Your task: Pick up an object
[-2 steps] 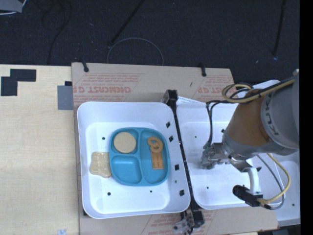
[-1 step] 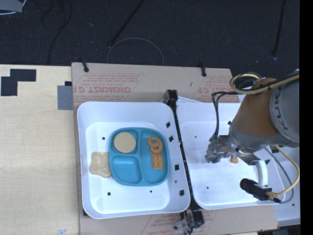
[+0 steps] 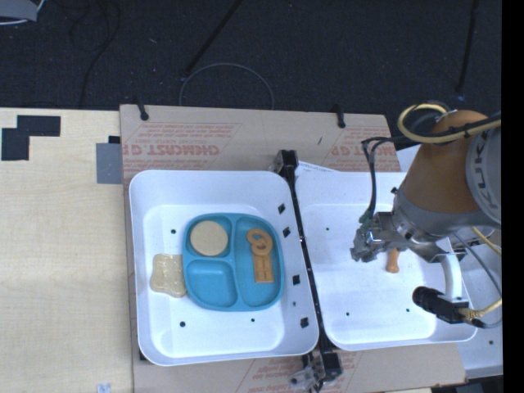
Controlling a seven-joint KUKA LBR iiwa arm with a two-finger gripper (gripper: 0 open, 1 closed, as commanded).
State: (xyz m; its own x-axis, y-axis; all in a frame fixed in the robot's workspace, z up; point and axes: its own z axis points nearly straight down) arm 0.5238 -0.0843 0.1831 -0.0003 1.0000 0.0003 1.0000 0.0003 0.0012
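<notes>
A pale wood worktop [image 3: 57, 244] carries cardboard [image 3: 246, 137] printed upside-down, seemingly "CHEMCAST GP". The hand [image 3: 372, 244] hangs in the right bin [image 3: 344, 318]; how far it gapes I cannot tell. An orange peg [image 3: 394, 260] lies just beside it. Far left, a blue tray [image 3: 233, 289] holds a round biscuit [image 3: 208, 238] and wooden key [image 3: 261, 256].

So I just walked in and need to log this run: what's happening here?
The arm's gripper is down over the right bin, next to a small orange piece. Whether it holds anything is unclear. In the left bin a blue tray carries a tan disc and a wooden key; a pale sponge-like piece lies beside it.
</notes>
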